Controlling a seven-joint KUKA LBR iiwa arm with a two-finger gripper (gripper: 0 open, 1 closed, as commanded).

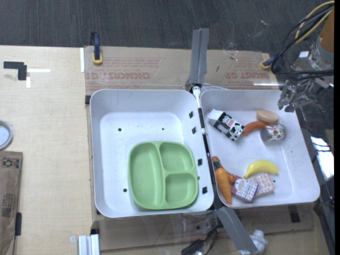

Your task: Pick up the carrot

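Closest to my lens is the carrot [222,184], lying along the front-left edge of the right bin [293,155], far from the gripper [289,97], down and to its left across the bin's whole diagonal. Its green top points toward the back and its orange tip toward the front rim.

From my station, the gripper sits at the far right corner of that bin, about over the rim. It is blurred against the cables, so I cannot tell whether it is wide or narrow, and I see nothing held in it.

Working outward from it:
- Just down-left is a tan round piece [267,116], with a small white cup [274,134] beneath it.
- An orange sausage-shaped toy [252,127] is beside those, touching a cow-patterned carton [228,125] further left.
- Further down from the gripper is a banana [261,168]. Below it are two small printed boxes [254,187], which lie just right of the carrot.

Well to the gripper's left is the left bin [139,118] — it holds a green divided plate [163,174] toward its front.
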